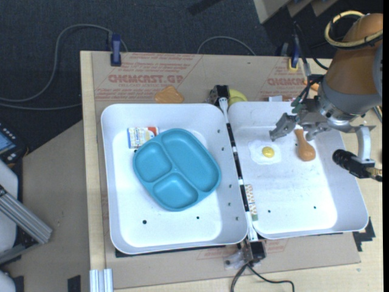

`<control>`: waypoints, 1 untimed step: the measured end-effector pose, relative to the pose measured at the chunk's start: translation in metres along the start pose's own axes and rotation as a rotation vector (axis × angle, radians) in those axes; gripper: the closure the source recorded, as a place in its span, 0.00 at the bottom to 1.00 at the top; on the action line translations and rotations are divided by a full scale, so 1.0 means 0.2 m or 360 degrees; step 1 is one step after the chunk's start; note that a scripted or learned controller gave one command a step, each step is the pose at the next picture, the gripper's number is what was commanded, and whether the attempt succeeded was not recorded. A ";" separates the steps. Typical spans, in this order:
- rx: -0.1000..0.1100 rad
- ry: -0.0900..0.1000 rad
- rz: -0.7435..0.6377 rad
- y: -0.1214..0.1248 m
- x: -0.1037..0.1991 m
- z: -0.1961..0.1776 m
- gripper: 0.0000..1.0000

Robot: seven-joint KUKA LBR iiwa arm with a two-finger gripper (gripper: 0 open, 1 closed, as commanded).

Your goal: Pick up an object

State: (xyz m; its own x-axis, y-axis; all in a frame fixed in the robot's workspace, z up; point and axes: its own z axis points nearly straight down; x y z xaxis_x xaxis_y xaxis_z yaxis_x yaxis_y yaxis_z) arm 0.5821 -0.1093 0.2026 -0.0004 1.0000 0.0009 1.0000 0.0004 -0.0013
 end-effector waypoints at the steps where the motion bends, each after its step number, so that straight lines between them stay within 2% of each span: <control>1: -0.0012 -0.0009 0.0006 0.21 -0.35 0.01 0.00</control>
